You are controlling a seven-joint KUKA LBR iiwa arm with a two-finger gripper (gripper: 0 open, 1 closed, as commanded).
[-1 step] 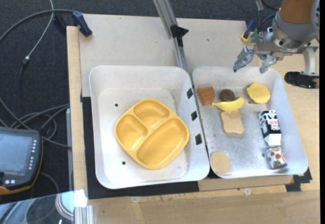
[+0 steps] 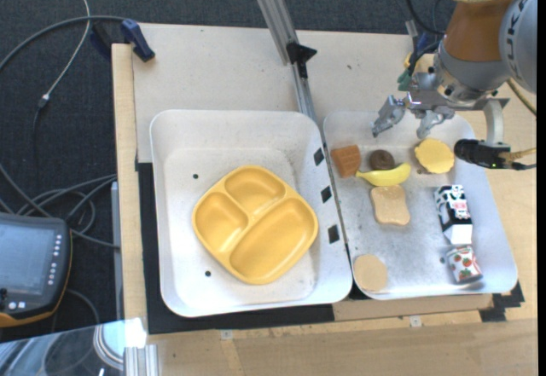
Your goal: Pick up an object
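Observation:
My gripper [image 2: 408,119] hangs over the far end of the right bin [image 2: 503,259] with its fingers spread open and nothing between them. Just below it lie a dark brown doughnut [image 2: 381,159] and a yellow banana [image 2: 385,176]. To their left is an orange-brown block [image 2: 345,160]. A round yellow piece [image 2: 434,156] lies to the right of the gripper's tips. Nearer the front are a slice of toast [image 2: 391,205], a round cookie [image 2: 370,273], a black-and-white carton [image 2: 453,211] and a small patterned can [image 2: 461,263].
The left bin [image 2: 171,144] holds a yellow divided plate [image 2: 255,223]. A metal pole [image 2: 271,8] rises slantwise behind the bins' shared edge. The grey and orange arm [image 2: 486,16] fills the upper right. Cables and a tablet [image 2: 30,259] lie off the bench at the left.

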